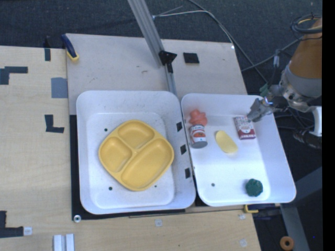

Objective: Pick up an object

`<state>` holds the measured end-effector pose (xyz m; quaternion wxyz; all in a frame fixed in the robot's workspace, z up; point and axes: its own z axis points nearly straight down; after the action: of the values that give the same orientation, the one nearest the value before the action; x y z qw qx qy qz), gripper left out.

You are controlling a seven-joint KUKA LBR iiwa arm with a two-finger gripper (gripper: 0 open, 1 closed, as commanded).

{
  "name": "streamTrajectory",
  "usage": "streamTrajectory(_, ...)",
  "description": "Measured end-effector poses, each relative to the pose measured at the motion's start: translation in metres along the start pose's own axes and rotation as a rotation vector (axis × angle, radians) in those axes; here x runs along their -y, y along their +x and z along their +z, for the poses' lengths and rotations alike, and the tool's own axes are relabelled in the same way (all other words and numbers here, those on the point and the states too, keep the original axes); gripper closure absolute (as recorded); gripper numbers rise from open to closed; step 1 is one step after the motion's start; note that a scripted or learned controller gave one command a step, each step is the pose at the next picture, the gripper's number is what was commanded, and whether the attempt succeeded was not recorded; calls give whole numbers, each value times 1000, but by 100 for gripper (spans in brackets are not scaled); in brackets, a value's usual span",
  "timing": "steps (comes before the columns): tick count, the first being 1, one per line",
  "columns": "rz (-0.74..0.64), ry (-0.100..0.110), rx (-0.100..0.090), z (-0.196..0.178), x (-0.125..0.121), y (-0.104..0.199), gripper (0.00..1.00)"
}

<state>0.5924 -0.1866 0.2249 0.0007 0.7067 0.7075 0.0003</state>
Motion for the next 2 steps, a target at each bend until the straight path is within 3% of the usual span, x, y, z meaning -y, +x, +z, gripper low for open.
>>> streamTrajectory(1, -1, 0, 0, -22, -1, 1, 100)
streamTrajectory(2, -2, 4, -1, -15, 17, 43, 100)
